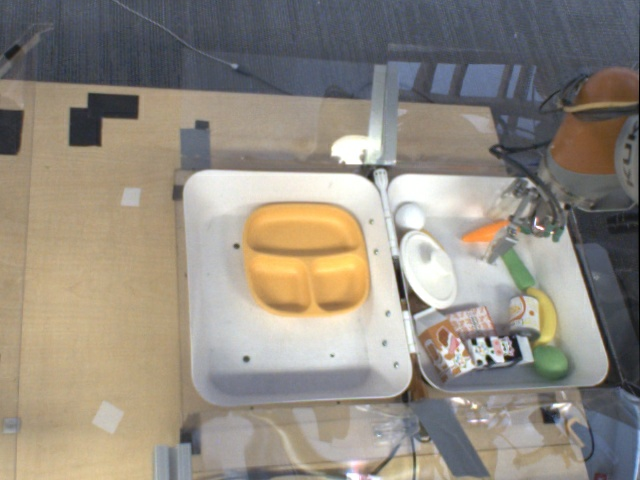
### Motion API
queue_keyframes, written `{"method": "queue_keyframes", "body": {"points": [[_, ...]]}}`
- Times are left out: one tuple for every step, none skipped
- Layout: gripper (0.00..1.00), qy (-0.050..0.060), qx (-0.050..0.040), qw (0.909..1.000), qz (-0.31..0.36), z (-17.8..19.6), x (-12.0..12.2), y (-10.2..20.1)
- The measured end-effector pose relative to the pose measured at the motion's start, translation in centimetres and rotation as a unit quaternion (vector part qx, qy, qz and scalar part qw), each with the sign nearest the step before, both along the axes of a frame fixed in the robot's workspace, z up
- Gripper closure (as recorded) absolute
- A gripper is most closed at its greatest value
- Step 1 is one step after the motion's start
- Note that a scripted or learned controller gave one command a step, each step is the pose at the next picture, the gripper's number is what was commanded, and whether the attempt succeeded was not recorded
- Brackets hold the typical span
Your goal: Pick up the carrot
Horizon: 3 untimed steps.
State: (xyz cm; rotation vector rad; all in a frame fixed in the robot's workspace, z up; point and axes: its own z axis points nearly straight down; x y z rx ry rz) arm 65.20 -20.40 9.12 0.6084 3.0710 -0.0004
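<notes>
The carrot [483, 233] is a small orange piece with a green top [518, 269]. It lies in the upper right part of the right bin [450, 190]. My gripper [512, 230] comes in from the right and sits directly over the carrot where the orange meets the green, hiding that join. The arm's orange band [590, 118] is at the right edge. Whether the carrot rests on the bin floor or is lifted is unclear from this angle.
The right bin also holds a white bowl [430, 266], a white ball [408, 215], a banana [546, 316], a green lime [550, 362] and printed snack boxes [468, 342]. A yellow divided plate [305, 256] sits in the left bin [210, 298].
</notes>
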Motion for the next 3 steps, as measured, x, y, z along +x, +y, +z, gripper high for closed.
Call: {"method": "queue_keyframes", "body": {"points": [[0.00,0.006,0.0009,0.9996,-0.026,-0.2,0.9,4.4],[1.00,-0.006,-0.0011,0.9997,-0.024,1.3,1.4,4.5],[1.00,-0.004,0.0011,0.9993,0.036,10.0,-1.0,12.6]]}}
